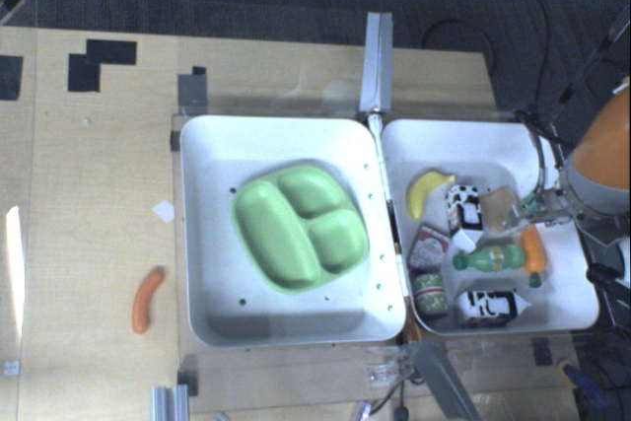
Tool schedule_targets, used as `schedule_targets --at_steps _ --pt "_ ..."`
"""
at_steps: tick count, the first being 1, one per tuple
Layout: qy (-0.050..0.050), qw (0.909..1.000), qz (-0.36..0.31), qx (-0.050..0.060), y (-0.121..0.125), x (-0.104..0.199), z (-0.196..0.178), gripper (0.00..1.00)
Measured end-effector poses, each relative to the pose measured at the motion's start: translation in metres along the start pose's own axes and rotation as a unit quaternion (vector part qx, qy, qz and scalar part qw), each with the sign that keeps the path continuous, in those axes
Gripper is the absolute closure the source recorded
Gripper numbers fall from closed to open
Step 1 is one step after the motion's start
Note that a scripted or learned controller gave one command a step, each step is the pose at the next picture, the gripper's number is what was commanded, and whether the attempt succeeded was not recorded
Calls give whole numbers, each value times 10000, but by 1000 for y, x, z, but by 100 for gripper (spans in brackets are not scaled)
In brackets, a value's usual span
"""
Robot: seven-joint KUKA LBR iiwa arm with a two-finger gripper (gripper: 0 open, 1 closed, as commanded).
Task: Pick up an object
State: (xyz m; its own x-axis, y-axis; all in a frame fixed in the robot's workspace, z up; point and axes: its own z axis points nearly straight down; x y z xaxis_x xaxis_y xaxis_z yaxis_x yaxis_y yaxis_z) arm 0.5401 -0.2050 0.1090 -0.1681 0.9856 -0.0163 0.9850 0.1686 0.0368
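The right bin (493,138) holds several small items: a yellow banana (428,191), a black-and-white cow-print carton (463,208), a brown piece (499,206), an orange carrot (533,249), a green bottle (490,258) lying on its side, a red-and-white packet (429,247), a green can (429,292) and a second cow-print item (488,306). My gripper (538,205) reaches in from the right edge of this bin, low over its right side, just above the carrot and beside the brown piece. Nothing is visibly held by it.
The left bin (207,153) contains a green divided tray (301,227). An orange sausage (148,299) lies on the bench left of the bins. A metal divider post (377,64) stands between the bins at the back. Cables run along the right side.
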Motion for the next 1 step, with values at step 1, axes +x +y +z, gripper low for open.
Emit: schedule_targets --at_steps 1 --pt "58 9999 65 145 -28 3 -117 100"
